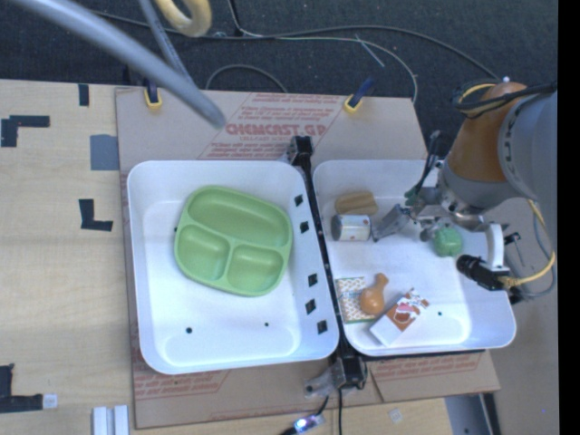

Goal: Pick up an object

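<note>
Risk, camera view: hand [391, 224] sits low in the right bin [489, 332], btwn a grey block [352, 229] and a green object [447, 241], touching neither afaict. Can't tell how wide it's set. Closing here prob grabs nothing. Orange toy [372, 296] and red-white box [400, 319] lie nearer the front edge; green tray [235, 240] in left bin [217, 347].

Pale green divided plate [235, 241], white bins [149, 270], small green object [447, 241], orange-banded grey arm [494, 148]
</note>
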You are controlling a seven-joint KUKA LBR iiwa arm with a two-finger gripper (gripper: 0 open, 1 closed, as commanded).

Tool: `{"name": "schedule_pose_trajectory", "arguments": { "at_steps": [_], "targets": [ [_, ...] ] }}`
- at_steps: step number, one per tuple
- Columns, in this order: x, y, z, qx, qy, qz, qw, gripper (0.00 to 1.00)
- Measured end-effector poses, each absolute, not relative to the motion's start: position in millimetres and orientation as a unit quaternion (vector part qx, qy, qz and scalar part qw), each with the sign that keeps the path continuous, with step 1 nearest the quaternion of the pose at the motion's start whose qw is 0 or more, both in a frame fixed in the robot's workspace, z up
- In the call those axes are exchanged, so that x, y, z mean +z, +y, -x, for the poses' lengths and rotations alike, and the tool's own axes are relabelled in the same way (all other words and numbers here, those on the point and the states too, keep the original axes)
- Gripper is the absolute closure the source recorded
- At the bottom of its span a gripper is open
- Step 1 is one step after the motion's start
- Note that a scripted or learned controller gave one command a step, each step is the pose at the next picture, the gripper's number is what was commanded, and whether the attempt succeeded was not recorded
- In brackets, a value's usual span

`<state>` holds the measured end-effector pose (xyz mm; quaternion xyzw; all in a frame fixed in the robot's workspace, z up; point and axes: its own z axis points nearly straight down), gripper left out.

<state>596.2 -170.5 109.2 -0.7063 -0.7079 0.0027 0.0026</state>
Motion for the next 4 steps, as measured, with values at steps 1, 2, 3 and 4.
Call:
{"name": "schedule_pose_trajectory", "arguments": {
  "at_steps": [1, 2, 3, 4],
  "targets": [
    [84, -170, -596.1, 0.0014, -0.708, 0.707, -0.001, 0.00],
    [96, -170, -597.3, 0.0001, -0.708, 0.706, -0.002, 1.00],
    [158, -168, -593.3, -0.0014, -0.708, 0.706, -0.002, 1.00],
    [219, -162, -590.7, -0.0017, -0.708, 0.706, -0.002, 1.00]
  ]
}}
